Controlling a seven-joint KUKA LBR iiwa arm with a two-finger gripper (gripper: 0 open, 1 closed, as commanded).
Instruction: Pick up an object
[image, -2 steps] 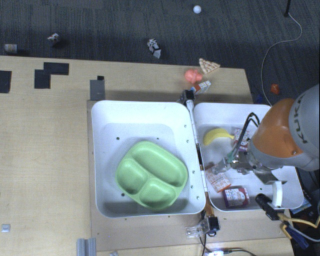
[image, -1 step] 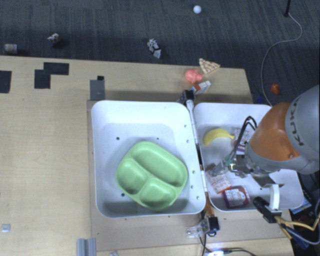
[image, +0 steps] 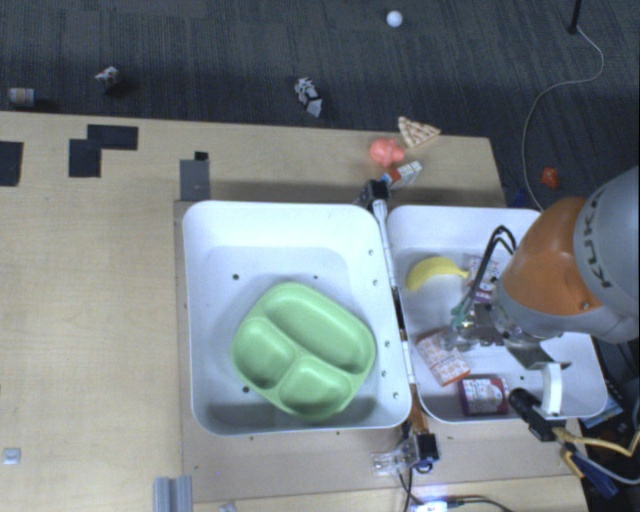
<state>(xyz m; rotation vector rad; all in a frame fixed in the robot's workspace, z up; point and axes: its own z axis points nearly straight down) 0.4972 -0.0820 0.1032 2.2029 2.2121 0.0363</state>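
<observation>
Plastic, wood and carpet looking back at the camera

The green divided plate (image: 304, 347) is showing smooth, slightly glossy plastic; both white bins (image: 270, 225) are looking like matt moulded plastic. The bench (image: 90, 330) is presenting pale, matt wood grain, the floor (image: 250, 50) is reading as rough dark carpet, and the arm's orange band (image: 545, 262) is gleaming softly.

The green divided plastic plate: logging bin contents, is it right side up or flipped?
Right side up: the green divided plastic plate shows its three hollow compartments facing upward.
</observation>
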